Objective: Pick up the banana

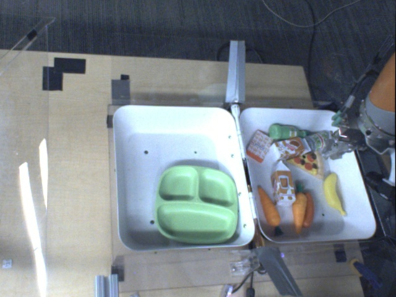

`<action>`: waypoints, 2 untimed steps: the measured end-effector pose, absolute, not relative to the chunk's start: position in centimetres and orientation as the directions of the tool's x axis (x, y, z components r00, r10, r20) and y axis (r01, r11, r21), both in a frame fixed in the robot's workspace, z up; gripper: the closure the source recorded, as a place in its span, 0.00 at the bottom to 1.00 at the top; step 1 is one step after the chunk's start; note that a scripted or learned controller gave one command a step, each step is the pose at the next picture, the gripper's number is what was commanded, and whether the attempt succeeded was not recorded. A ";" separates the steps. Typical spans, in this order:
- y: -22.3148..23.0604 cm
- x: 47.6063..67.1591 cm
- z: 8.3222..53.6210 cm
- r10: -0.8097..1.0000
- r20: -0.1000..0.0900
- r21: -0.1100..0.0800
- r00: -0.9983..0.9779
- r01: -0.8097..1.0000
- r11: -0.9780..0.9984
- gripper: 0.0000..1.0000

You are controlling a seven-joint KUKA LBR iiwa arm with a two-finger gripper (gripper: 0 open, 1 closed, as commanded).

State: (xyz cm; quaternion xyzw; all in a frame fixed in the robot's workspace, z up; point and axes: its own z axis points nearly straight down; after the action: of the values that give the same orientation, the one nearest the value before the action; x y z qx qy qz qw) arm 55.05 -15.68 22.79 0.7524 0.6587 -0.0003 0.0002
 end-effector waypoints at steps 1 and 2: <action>-15.7 55.0 22.8 0.991 -0.001 0.000 0.132 0.991 -0.132 0.00; -19.5 48.8 9.3 0.980 0.001 0.000 0.200 0.980 -0.200 0.00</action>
State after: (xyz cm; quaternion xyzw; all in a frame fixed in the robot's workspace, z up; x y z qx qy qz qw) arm 48.82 -19.49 9.33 0.7746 0.6324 0.0003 -0.0004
